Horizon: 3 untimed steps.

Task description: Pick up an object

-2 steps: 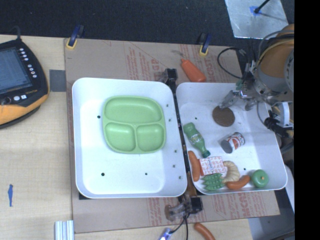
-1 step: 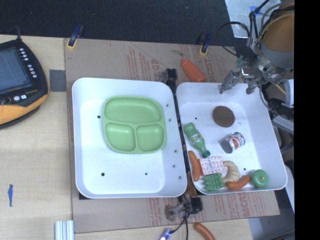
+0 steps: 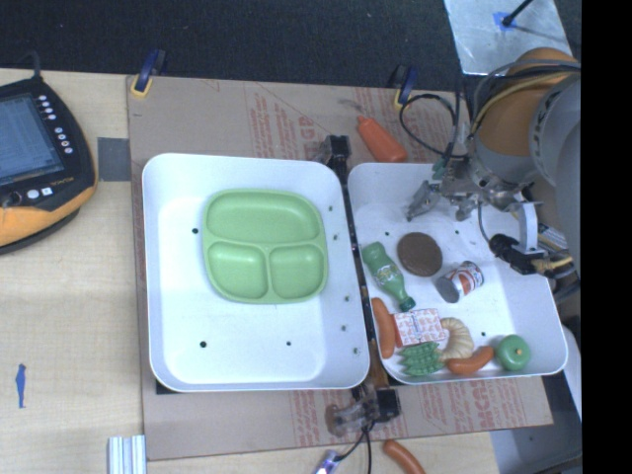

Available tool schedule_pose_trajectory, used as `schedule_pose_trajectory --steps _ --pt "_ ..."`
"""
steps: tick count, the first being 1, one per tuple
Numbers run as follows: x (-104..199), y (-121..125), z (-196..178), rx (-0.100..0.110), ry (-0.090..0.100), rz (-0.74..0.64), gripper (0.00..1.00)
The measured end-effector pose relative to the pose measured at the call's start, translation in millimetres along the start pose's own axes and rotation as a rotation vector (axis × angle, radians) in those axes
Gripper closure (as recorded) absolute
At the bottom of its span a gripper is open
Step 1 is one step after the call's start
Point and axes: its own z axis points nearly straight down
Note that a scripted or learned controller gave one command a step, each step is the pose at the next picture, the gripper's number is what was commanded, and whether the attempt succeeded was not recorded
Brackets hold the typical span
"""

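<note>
the end effector (image 3: 434, 197) hovers with its fingers apart over the upper part of the right bin (image 3: 528, 309), gripping nothing. the nearest target, a brown disc (image 3: 421, 254), lies just below it; centre over it, then descend squarely. beyond lie a green bottle (image 3: 386, 276) and a small can (image 3: 462, 280); their labels are unreadable.
</note>
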Motion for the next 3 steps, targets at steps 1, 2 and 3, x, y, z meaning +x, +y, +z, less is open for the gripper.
schedule_pose_trajectory --steps 1,2,3 --pt "50.3 -51.2 -1.1 -0.004 -0.002 -0.001 0.0" --pt "39.3 -3.4 -1.5 -0.003 0.0 0.0 0.0" --pt "40.9 -46.6 -0.8 -0.002 -0.001 -0.001 0.0"
